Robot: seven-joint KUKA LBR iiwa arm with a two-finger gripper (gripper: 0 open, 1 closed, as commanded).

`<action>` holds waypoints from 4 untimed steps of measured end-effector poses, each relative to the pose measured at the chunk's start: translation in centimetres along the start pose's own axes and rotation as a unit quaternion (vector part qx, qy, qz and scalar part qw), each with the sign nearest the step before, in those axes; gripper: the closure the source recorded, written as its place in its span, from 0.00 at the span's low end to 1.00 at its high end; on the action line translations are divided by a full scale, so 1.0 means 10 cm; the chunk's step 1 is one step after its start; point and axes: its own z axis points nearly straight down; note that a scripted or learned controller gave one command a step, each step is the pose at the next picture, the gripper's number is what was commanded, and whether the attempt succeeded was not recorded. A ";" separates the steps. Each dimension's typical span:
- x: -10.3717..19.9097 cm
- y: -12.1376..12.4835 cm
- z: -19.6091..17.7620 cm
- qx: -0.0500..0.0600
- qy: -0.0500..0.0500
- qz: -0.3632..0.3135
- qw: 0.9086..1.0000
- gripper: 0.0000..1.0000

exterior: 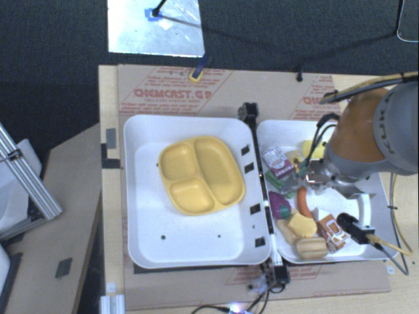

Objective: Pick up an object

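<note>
The right bin (376,252) holds several toy food items: a purple and white packet (278,163), a yellow piece (310,150), an orange-red sausage (304,202), a purple item (280,205), a yellow wedge (301,226), a tan bread roll (311,246) and an orange and white carton (332,233). My gripper (313,176) is low over the middle of this bin, just above the sausage and right of the packet. The grey and orange wrist (360,136) covers most of it.
The left bin (144,241) holds a yellow divided plate (200,174). A black divider with clips (256,175) runs between the bins. A shiny metal sheet (155,18) lies beyond the bench at the back.
</note>
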 end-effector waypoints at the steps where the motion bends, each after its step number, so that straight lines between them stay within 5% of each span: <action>1: -0.01 0.01 0.22 -0.003 -0.001 0.001 1.000 0.00; 2: -0.01 0.02 0.11 -0.004 -0.001 0.000 1.000 1.00; 4: 0.11 0.10 -1.07 -0.006 -0.001 -0.002 1.000 1.00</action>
